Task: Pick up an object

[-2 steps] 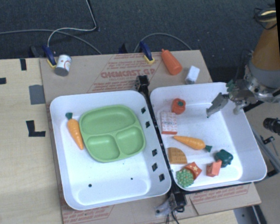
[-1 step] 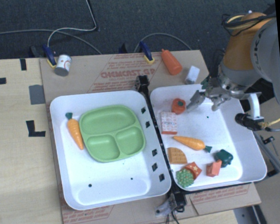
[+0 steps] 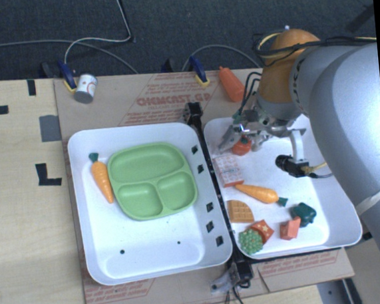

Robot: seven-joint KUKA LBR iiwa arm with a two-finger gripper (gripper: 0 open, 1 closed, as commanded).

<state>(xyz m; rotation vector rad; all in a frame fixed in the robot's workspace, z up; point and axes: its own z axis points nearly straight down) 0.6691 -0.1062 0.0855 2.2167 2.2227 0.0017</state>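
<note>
**In the right bin, pincer low over a small red piece**

At the right bin's (image 3: 331, 231) far end, the pincer (image 3: 242, 138) sits right over a small, rounded red-orange object (image 3: 241, 148). Fingers hidden — can't tell whether they're apart or together. Nearby: a toy carrot (image 3: 257, 192), a waffle piece (image 3: 240, 210).

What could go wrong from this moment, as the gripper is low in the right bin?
1. The gripper sits over a small red object close to the bin's back wall; the object may slip away or the fingers may hit the wall.
2. A patterned card lies just beside the red object and could be dragged or caught instead.
</note>
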